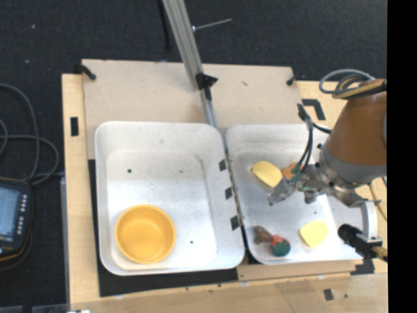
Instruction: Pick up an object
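Scanning L to R: the left bin (163,135) holds a yellow bowl (145,233) in its near-left corner, well apart from the arm. The right bin (260,139) has the likelier picks: a pale yellow block (266,173) near its middle, a brown lump (262,234) touching a small red-and-green toy (280,245) at the near edge, and a yellow wedge (313,233) to their right. The tool (285,191) hangs just beside the block, on its right; can't tell how far it's opened, and nothing visibly sits in it. Judging by looks, the block is prob. light foam or plastic, stiff enough, w/ a smooth, maybe slippery top. Best hold: across its two short sides, low down.
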`<action>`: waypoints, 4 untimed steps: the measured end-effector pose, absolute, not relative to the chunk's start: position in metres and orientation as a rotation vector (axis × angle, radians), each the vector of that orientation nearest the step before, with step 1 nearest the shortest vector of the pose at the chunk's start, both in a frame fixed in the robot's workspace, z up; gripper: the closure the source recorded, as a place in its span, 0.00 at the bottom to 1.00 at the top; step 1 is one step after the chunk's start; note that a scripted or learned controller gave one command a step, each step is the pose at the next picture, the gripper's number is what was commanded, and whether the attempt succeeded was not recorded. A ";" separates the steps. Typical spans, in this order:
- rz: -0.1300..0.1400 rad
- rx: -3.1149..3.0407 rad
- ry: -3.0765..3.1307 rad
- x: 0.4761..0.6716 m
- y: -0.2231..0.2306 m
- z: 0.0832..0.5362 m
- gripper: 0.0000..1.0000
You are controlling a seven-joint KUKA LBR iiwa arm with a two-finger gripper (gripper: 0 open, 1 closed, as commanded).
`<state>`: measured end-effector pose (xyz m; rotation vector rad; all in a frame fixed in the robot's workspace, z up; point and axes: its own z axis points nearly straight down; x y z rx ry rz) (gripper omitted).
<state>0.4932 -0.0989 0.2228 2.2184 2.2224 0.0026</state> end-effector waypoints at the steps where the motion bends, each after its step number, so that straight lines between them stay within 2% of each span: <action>1: 0.003 2.220 2.219 0.493 -0.099 0.223 0.00; 4: -0.002 2.222 2.219 0.496 -0.112 0.100 0.00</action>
